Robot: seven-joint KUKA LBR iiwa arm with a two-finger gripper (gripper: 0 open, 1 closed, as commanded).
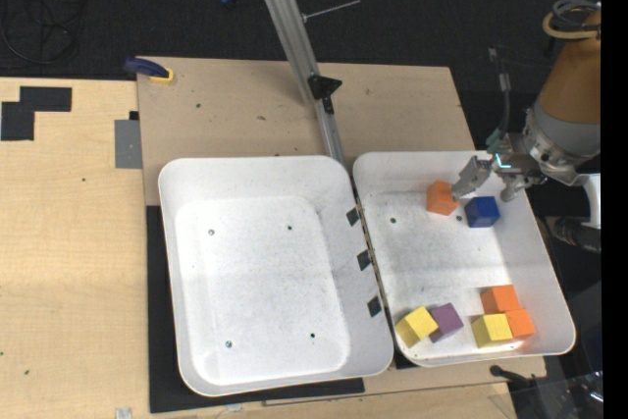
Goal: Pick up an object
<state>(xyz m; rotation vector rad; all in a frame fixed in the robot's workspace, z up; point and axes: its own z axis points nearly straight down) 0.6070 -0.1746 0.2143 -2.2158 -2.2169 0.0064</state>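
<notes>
Orange and blue are the two colours nearest the gripper: an orange cube (442, 199) and a blue cube (482, 212) lie in the upper part of the right bin (432, 358), close to its back wall. They are near one another but apart, orange to the view's left and blue to the right and slightly lower. The gripper (488, 178) hangs just above the gap between them, its two grey fingers spread wide; one finger slants down toward the orange cube's upper right corner, the other points toward the blue cube's top. Nothing sits between the fingers, so it holds nothing. Whether the left finger touches the orange cube cannot be told from this slant.

The coming move seems to turn on this: both cubes lie just below and to either side of the gripper, neither centred under it. A straight descent would likely land in the bare gap, so a small shift toward one cube looks needed.

Further off, at the bin's front edge, a yellow cube (417, 325) touches a purple cube (446, 319), and another yellow cube (493, 329) sits packed against two orange blocks (508, 307). The left bin (257, 270) lies alongside on the counter (245, 108), and the arm (571, 93) reaches in from the view's right
</notes>
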